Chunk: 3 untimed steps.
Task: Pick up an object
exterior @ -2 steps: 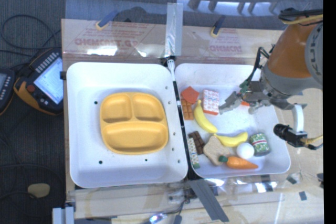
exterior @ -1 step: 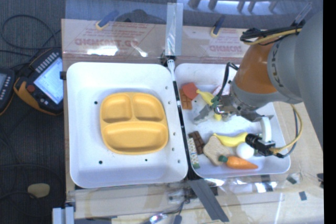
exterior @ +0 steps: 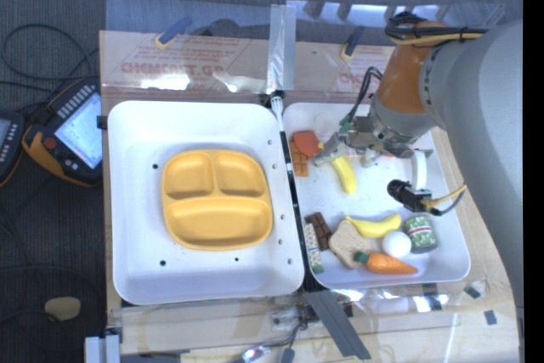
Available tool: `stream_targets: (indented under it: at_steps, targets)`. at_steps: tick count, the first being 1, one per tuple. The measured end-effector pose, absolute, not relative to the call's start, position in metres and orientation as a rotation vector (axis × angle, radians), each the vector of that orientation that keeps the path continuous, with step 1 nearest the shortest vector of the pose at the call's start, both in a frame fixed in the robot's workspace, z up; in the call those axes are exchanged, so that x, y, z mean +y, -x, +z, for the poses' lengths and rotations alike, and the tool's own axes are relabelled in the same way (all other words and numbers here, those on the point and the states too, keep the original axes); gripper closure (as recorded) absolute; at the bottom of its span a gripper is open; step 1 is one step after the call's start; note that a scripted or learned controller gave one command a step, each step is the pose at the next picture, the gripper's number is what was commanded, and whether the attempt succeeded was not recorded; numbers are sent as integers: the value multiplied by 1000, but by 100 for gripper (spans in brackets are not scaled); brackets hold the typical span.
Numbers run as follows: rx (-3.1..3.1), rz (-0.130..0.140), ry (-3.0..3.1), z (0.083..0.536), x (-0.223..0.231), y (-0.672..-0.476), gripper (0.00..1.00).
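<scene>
Two shallow white bins [exterior: 119, 208] are sitting on our counter; our gripper [exterior: 355, 140] is hovering above a small yellow banana [exterior: 343, 175], grip state unclear, risking nudging the neighbouring orange block [exterior: 303, 143].

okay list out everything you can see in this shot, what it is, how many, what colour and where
bins: 2, white, side by side on the bench
divided plate: 1, yellow, in the left bin
bananas: 2, yellow, right bin, one mid, one lower
carrot: 1, orange, right bin front edge
egg: 1, white, above the carrot
can: 1, green and white, right of the egg
toast slice: 1, tan, left of the carrot
orange block: 1, right bin's upper left
handheld screen: 1, orange and black, left of the bins
gripper: 1, dark, above the mid banana
</scene>
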<state>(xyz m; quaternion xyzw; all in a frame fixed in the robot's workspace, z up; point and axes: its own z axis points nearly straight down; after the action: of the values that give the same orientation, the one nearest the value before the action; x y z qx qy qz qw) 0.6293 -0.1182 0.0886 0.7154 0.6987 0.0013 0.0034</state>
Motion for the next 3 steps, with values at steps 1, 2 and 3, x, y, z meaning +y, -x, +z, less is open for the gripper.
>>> stream_targets:
  at_steps: [1, 2, 3]
  targets:
    - [2190, 2, -2241, 99, -119, -629, 100]
    - [2540, -4, -1849, 184, -66, -642, 100]
    - [2540, -4, -1849, 184, -66, -642, 0]
